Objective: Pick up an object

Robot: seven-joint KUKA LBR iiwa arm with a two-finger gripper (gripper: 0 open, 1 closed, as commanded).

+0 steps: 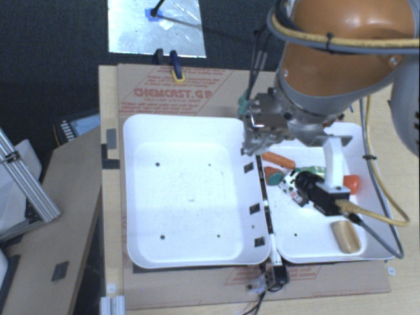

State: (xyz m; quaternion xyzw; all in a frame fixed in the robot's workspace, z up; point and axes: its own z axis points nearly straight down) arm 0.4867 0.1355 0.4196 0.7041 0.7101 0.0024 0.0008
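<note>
My gripper (257, 138) hangs low over the far left corner of the right bin (308, 248), close to the wall between the two bins. Just to its right lies an orange carrot-shaped piece (279, 158). Below that are a teal and orange item (273, 174) and a small white and pink thing (287, 186). A green piece (315, 170) peeks out beside the wrist bracket. A red item (353, 182) lies near the bin's right side, and a tan bread-like piece (346, 236) rests at its near right. The arm's large orange and grey body hides the far part of this bin.
The left bin (187, 195) sits beside the right one on a cardboard sheet (177, 90). A shiny foil square (156, 18) lies beyond the bench's far edge. An aluminium frame (23, 182) stands at the left.
</note>
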